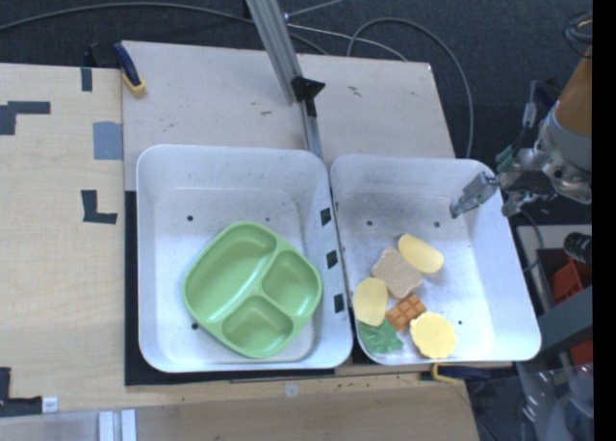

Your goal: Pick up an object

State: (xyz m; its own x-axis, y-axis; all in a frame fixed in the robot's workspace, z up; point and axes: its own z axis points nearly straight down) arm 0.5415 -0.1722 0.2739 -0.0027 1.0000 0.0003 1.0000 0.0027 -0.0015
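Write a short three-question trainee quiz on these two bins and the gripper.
1. True or false: the green divided plate lies in the left bin.
2. Which touches the waffle piece: A) the bread slice B) the plate?
3. Fill in: the gripper hovers at the right bin's upper ____ side.

Key: 1 true; 2 A; 3 right.

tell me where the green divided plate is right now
In the camera view the green divided plate lies in the left white bin, toward its front, tilted at an angle. The toy food pieces sit apart from it in the right bin.
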